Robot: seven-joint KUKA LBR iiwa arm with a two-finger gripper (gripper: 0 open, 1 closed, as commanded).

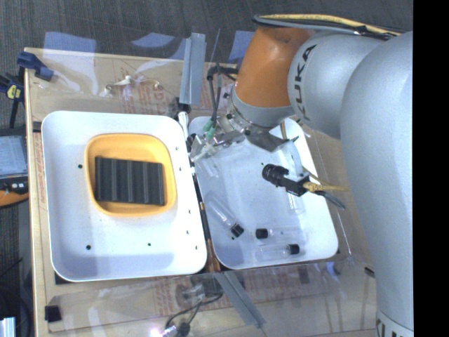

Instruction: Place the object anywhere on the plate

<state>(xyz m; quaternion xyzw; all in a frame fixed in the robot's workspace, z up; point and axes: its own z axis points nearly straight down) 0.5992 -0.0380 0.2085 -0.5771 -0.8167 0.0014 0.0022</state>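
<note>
1. Two shallow white bins are seen side by side on the wooden surface (105, 76); the left bin (63, 209) carries a yellow plate (126, 144) with a dark ribbed rectangular piece (130, 181) lying in its hollow.
2. The right bin (319, 241) holds several clear plastic pens or syringe-like objects with black caps; one (226, 218) lies near the bin's middle, two more (275, 234) (284, 249) lie near its lower edge; none is on the plate.
3. The grey arm (351, 83) with its orange band (270, 65) is reached in from the right; the jaws (210, 137) are placed over the right bin's upper left corner, close to the divide between the bins.
4. Whether the jaws are apart or closed cannot be told, nor whether anything is gripped.
</note>
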